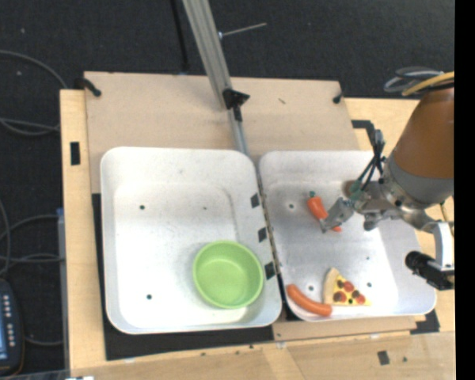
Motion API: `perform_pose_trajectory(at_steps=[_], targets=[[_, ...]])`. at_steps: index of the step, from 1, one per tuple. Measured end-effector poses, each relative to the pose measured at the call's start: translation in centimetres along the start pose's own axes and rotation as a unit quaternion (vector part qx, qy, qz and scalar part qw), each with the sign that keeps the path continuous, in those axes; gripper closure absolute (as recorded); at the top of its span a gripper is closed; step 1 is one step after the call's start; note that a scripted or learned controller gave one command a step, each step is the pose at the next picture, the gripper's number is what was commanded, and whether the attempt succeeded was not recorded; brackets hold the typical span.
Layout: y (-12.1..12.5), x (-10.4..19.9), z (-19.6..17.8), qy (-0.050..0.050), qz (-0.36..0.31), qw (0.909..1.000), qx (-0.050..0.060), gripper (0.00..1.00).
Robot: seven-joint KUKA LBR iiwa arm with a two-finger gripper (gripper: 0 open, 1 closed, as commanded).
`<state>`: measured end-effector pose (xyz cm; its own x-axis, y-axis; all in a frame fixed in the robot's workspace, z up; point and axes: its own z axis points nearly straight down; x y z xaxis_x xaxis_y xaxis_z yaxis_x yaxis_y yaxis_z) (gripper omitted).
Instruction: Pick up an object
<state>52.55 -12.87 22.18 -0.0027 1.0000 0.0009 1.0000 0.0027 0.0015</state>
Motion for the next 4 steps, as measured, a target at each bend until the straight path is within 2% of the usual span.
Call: perform_pose_trajectory(at_steps=[1,3,4], targets=[[0.0,0.0,0.0,0.0,0.001,1.0,0.0,0.0],[1.2,0.7,9.6,-0.001,0.003,1.0,0.002,0.0],[1.1,0.6,12.2,-0.002,0.002,1.0,0.001,0.0]])
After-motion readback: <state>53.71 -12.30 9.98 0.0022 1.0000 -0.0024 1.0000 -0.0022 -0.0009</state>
